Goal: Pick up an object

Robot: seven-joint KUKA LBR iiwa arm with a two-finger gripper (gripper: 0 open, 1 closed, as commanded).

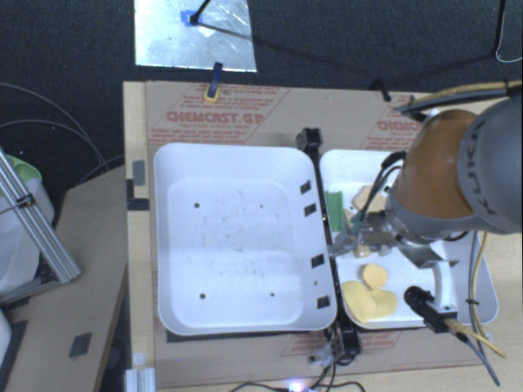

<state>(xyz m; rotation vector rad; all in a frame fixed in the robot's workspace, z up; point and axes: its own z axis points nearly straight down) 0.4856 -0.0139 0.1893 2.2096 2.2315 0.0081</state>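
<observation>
Noted the left bin (237,243), shallow and white, faint specks on its floor, set edge to edge against the right bin (488,305) on that bin's left side. Saw black clips (317,260) along the seam where it met the right bin. Saw a cardboard sheet (245,113) with red lettering under both, showing past the right bin's far rim.

Found a green block (334,209) inside the right bin, lying lengthwise close along its left wall. Spotted the gripper (361,237) over the right bin's left half, about midway between its far and near rims. Could not tell whether it was spread or pressed together, nor whether it pinched anything, as the wrist hid it.

Made out a pale yellow piece (364,196) toward the right bin's far side, partly covered by the arm. Found a small yellow piece (374,276) nearer the right bin's near rim, and a yellow lump (369,303) in its near-left corner. Saw the arm (437,166), grey with an orange band, across the right bin's middle and right.
</observation>
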